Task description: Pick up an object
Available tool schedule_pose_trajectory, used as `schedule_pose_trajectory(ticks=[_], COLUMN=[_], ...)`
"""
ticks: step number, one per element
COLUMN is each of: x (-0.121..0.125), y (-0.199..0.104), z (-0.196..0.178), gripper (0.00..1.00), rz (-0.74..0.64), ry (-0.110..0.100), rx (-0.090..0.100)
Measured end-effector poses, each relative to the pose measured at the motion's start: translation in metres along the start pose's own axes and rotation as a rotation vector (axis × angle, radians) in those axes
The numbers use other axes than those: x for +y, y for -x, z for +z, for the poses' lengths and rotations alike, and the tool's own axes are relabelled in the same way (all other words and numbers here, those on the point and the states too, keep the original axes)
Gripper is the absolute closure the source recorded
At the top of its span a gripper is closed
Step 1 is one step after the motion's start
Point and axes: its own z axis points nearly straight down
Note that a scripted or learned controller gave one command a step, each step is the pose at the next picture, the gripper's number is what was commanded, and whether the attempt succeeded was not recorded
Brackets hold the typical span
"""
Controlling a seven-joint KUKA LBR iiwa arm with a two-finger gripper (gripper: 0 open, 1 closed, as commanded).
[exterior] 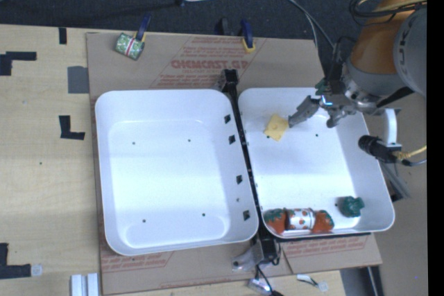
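Camera view: arm entered from the right, orange band at the upper right. Gripper (316, 112) hung over the upper part of the right bin (374, 180), fingers spread and released, nothing between them. Yellow block (276, 127) lay on the bin floor just left of the nearer fingertip; contact could not be judged. Red-and-white object (300, 220) lay along the bin's near wall, green object (350, 205) near it on the right. Left bin (104, 149) stood alongside.
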Motion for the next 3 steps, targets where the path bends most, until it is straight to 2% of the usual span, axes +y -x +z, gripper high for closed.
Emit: schedule_pose_trajectory(ticks=[1,2,3], x=[0.030,0.041,0.023], y=[-0.035,-0.048,-0.021], z=[0.106,0.103,0.051], gripper=[0.00,0.00,0.00], rz=[-0.003,0.000,0.002], ry=[-0.002,0.001,0.001], rx=[0.000,0.000,0.000])
